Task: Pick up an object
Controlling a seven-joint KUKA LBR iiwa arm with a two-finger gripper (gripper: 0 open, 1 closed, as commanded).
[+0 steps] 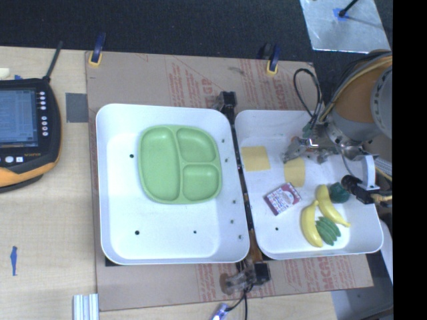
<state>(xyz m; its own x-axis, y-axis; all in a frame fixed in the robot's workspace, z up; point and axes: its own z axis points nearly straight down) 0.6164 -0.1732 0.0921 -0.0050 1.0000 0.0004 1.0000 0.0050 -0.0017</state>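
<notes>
In the right bin (267,242) lie a flat yellow square (255,157), a yellow block (295,173), a maroon packet (283,198) and two yellow bananas (318,217) with a green leafy piece (328,229) on them. A dark green round piece (339,193) sits at the bananas' upper end. My gripper (307,155) hangs over the bin's upper middle, just above and to the right of the yellow block. It is open, its two grey fingers spread apart with nothing between them.
The left bin (120,232) holds a pale green divided plate (179,163). A handheld control pendant (23,129) lies at the far left of the bench. Black cables (308,92) loop behind the right bin. Clamps sit at the cardboard's edges.
</notes>
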